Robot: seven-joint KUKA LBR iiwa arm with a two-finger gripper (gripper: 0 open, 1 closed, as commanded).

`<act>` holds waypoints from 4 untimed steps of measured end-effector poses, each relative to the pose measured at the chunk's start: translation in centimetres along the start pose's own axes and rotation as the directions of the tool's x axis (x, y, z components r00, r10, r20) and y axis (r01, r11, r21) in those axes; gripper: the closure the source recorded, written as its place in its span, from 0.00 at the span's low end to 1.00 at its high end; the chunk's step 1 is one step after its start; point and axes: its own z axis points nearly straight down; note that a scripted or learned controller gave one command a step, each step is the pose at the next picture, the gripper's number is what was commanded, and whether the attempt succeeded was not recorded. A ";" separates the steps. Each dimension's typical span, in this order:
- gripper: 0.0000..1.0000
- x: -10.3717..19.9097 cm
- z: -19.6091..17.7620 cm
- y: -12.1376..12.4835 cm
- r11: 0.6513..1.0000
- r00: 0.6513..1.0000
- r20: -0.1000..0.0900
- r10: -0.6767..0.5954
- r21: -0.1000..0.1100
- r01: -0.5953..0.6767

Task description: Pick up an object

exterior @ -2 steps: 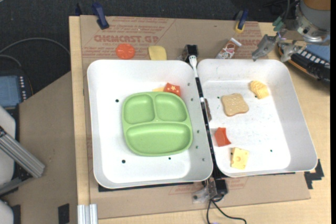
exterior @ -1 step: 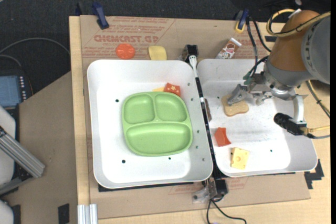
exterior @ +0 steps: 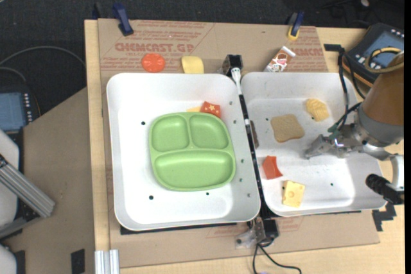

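Your hand (exterior: pixel 318 148) sits low in the right bin (exterior: pixel 334 199), reaching in from the right side, and its two fingers (exterior: pixel 313 151) look spread apart with nothing between them; it is released, not grasping anything.

Just up and to the left of the hand, close by but not touching, lies a brown slice of toast (exterior: pixel 286 128) flat on the bin floor. Above the hand, nearer the far wall, you have a small yellow pastry (exterior: pixel 316 108). Down and to the left of the hand rests a red block (exterior: pixel 271 167), near the wall between the bins, and below the hand, near the front wall, a yellow wedge of cheese (exterior: pixel 293 193).

Well to the left of the hand, in the left bin (exterior: pixel 125 138), a green divided plate (exterior: pixel 191 151) lies flat, with a red piece (exterior: pixel 211 109) bearing a yellow star tucked at its far edge.

Beyond both bins, on the cardboard-covered tabletop (exterior: pixel 103 61), you can see an orange round thing (exterior: pixel 153 62), a pale yellow piece (exterior: pixel 192 65) beside it, and a small red-and-white packet (exterior: pixel 279 61) farther right, up and left of the hand.
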 end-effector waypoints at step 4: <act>0.00 0.7 -3.5 14.2 1.000 1.000 0.003 -0.011 -0.012 0.011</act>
